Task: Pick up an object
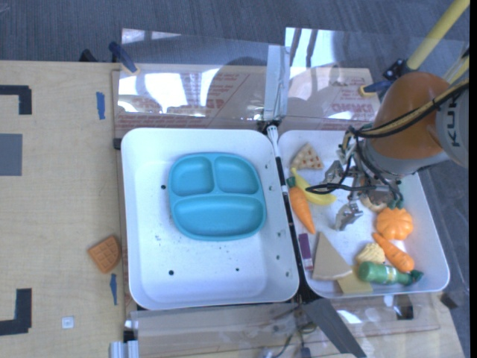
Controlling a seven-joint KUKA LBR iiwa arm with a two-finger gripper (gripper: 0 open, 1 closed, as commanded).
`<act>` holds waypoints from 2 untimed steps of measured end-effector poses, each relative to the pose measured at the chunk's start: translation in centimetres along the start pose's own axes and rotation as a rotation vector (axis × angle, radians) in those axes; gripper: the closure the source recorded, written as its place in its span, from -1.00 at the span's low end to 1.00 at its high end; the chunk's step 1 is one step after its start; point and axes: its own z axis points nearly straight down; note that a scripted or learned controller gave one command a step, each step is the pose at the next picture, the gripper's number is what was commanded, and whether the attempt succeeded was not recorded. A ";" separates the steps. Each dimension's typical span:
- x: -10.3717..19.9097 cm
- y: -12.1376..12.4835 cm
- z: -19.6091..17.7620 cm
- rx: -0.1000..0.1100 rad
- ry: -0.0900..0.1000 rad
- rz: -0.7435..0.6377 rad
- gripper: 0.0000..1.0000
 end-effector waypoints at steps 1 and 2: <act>6.9 -8.5 -0.3 -0.001 0.006 -0.245 -1.00; 6.5 -8.2 -1.5 0.001 -0.002 -0.248 1.00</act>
